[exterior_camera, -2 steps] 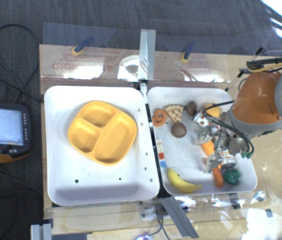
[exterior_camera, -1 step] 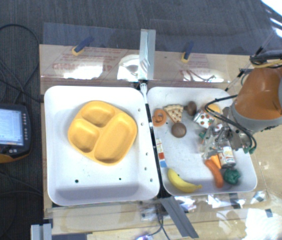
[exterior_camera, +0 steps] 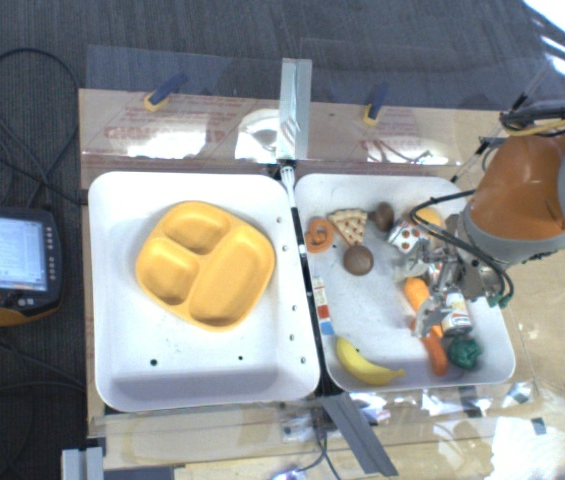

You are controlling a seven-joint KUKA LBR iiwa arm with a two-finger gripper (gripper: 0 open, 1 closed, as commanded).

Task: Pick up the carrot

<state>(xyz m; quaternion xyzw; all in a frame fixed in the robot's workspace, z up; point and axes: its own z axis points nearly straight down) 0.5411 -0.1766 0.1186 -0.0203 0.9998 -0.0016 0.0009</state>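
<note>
Down at the right bin's (exterior_camera: pixel 502 373) near right corner the carrot (exterior_camera: pixel 435 352) lies unlifted, the hand (exterior_camera: pixel 440 290) hovering just above, its opening impossible to judge.

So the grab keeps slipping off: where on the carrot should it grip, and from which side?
Probably the carrot at mid-length of its orange body, from straight above, fingers closing across its narrow width. It lies flat by the bin's near-right corner, leafy green top toward the wall; the gripper hovers just above.

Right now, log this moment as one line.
task: pick up carrot | gripper: low in right bin, beside carrot | grasp: unclear | yellow plate: left bin
</note>
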